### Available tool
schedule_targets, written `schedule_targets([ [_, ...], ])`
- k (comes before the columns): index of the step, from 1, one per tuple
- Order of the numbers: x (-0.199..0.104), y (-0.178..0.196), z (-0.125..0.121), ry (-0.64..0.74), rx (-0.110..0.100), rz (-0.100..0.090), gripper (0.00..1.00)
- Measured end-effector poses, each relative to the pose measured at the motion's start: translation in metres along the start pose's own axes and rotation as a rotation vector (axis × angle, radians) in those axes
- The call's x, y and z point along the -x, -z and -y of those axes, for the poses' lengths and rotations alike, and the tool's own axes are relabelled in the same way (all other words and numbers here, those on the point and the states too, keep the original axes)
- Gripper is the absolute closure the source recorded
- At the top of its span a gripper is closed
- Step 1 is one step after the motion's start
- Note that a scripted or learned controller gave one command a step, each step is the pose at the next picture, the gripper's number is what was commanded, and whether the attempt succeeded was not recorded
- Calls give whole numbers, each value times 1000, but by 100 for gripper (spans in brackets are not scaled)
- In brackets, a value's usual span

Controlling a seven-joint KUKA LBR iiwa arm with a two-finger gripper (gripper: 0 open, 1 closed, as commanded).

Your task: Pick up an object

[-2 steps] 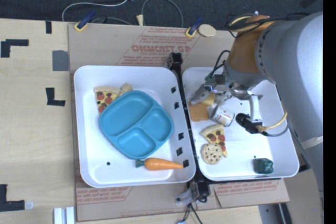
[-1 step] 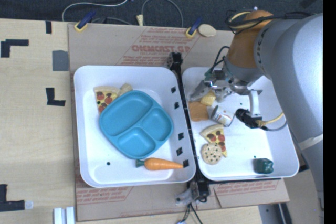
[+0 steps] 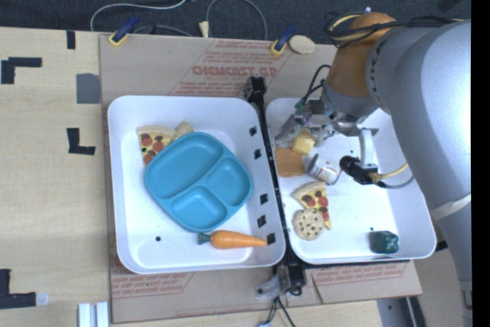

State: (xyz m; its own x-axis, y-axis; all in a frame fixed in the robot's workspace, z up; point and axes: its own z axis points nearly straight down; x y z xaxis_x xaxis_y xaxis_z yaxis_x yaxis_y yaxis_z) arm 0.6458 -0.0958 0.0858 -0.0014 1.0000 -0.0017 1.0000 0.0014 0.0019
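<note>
toy food crowds the upper left of the right bin [image 3: 413, 237], and the likeliest target is the small yellow block [image 3: 305, 142] lying right at the gripper [image 3: 306, 128]. whether anything is actually caught there cannot be told from this angle, since the wrist hardware covers the tip; the block may be only touching it. just below the yellow piece sit an orange-tan wedge [image 3: 287, 161] against the bin's left wall and a small silver can [image 3: 321, 169] tipped on its side. further down lie a pizza slice [image 3: 312, 197] and a chocolate-chip cookie [image 3: 308, 224], close together, and a dark green lump [image 3: 384, 242] rests well apart in the lower right corner.

the step in hand looks like the descent or the close on the cluster, with no lift yet. the next move calls for a firm close on one piece alone, clear of the can and the wedge, then a straight rise.

across the divider, the left bin [image 3: 122, 188] holds a blue divided plate [image 3: 197, 180], a second pizza slice [image 3: 153, 142] tucked partly under its upper edge, and a carrot [image 3: 236, 240] along the bottom.
</note>
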Motion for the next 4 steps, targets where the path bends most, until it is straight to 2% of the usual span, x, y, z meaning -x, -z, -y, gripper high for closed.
schedule_targets([
  [1,-1,1,25,0,3,1,0],
  [2,3,0,5,0,-2,-2,0],
  [3,3,1,14,0,3,1,0],
  [4,0,0,10,0,0,0,0],
])
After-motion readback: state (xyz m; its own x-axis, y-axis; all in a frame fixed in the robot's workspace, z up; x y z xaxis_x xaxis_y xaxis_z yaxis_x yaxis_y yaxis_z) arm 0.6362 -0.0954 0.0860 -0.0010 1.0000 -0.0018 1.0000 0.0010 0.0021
